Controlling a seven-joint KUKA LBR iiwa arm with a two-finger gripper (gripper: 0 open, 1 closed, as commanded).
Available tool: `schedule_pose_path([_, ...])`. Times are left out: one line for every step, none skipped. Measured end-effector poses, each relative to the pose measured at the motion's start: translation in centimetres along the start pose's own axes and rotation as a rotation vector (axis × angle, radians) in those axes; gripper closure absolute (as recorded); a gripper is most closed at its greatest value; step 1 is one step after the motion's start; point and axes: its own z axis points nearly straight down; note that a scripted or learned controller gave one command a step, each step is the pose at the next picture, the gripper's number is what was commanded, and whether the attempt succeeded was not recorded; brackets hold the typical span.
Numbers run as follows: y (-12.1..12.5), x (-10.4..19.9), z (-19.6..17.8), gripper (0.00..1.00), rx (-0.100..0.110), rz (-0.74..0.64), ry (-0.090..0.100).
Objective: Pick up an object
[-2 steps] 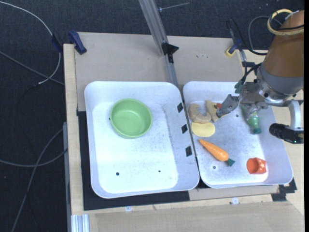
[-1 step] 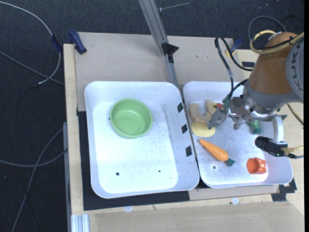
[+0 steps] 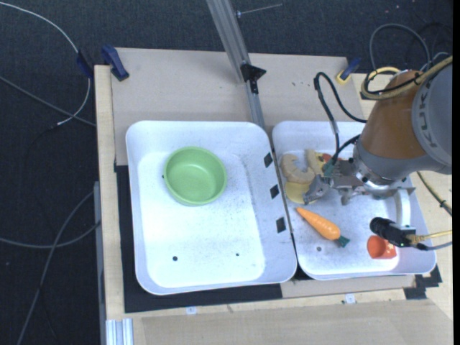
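Two white bins share the tabletop [image 3: 180, 85]. Left bin [image 3: 144, 264] holds a lone green bowl [image 3: 195, 175], upright, well apart from the rest. Right bin [image 3: 316, 261] carries the pickable clutter: carrot [image 3: 318, 223] lying loose mid-bin, a red piece [image 3: 379, 248] near the front right, pale yellowish items [image 3: 296, 175] against the dividing wall. I read the claw [image 3: 332, 190] as low over that bin, just above the carrot and beside the pale items; I cannot tell its spread. My guess: it sits there because the targets cluster there.

Wooden bench [image 3: 187, 85] — blue clamps [image 3: 113, 62], cables [image 3: 43, 27]
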Motion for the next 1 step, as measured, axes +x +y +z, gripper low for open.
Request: schedule_pose_path([0.29,0.09,-1.68,1.00,-0.011,0.000,0.001])
